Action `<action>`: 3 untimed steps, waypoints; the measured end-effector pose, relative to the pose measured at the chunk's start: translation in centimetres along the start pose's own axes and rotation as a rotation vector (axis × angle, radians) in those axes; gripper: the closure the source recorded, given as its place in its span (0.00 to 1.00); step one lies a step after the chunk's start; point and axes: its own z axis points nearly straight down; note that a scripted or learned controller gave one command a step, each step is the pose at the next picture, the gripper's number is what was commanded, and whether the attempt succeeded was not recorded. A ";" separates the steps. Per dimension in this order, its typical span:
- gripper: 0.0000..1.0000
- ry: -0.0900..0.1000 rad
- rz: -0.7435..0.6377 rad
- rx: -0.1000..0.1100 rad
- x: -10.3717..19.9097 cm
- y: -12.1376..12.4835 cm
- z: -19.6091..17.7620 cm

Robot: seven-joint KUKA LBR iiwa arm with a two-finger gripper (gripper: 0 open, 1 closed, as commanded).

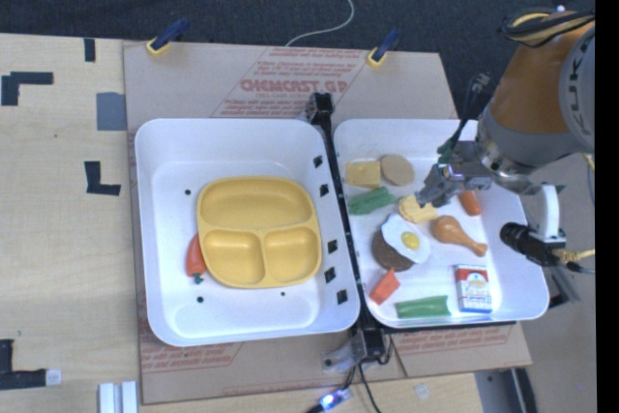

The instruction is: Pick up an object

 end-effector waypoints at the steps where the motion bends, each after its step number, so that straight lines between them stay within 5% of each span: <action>1: 1.00 -0.001 0.001 -0.001 2.5 4.4 1.1; 2: 1.00 -0.002 0.001 -0.004 4.6 8.6 -1.1; 3: 1.00 -0.002 0.004 0.000 5.3 10.1 -1.5</action>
